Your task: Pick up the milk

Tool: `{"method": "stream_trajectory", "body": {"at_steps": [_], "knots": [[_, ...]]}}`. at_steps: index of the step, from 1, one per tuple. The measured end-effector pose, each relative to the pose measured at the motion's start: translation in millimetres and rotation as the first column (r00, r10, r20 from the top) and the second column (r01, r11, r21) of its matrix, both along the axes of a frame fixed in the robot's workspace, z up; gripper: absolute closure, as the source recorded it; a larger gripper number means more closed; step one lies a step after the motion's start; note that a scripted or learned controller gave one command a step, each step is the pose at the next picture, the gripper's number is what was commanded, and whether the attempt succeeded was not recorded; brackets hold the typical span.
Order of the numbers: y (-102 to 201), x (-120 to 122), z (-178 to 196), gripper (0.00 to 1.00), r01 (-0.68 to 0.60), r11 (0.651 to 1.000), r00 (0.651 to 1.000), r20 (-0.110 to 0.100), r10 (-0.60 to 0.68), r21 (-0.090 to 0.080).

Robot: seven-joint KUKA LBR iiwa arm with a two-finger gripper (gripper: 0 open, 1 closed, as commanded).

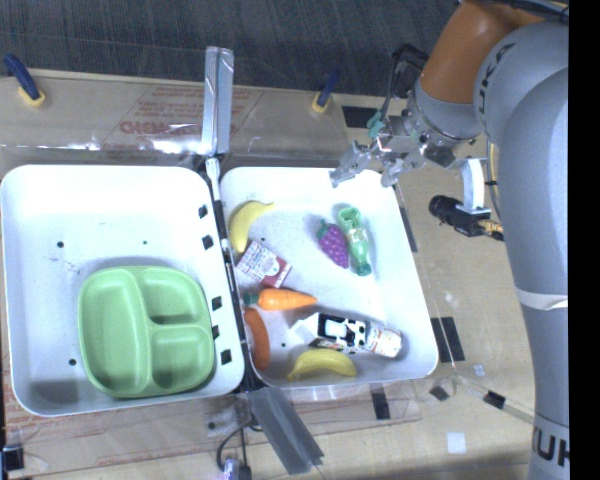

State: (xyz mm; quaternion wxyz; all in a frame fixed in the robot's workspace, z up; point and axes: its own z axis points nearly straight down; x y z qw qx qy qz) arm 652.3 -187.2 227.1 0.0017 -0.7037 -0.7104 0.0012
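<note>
The milk [357,335] is a small bottle with black-and-white cow patches, lying on its side near the front of the right bin [412,268]. A yellow banana [321,365] lies against its front and a carrot [285,300] lies just behind it to the left. My gripper [367,172] hangs above the back rim of the right bin, well behind the milk. Its fingers [341,175] are spread open with nothing between them.
The right bin also holds a second banana [242,221], a red-and-white carton [261,262], purple grapes [332,244], a green bottle [356,238] and an orange-red item [257,337]. A green divided plate [145,331] lies in the left bin [40,198].
</note>
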Motion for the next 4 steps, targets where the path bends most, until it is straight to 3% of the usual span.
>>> {"method": "stream_trajectory", "body": {"at_steps": [1, 2, 3, 4], "knots": [[-23.6, -88.9, -51.1, 0.00, -0.016, 1.000, 1.000, 0.000, 0.016, -0.001], [-2.3, -135.3, -90.0, 0.00, -0.027, 1.000, 1.000, 0.000, 0.027, 0.000], [11.2, -175.3, -135.7, 0.00, 0.147, 0.989, 0.989, 0.002, -0.147, 0.000], [-15.8, -175.0, -134.9, 0.00, -0.102, 0.995, 0.995, 0.006, 0.102, -0.002]]}}
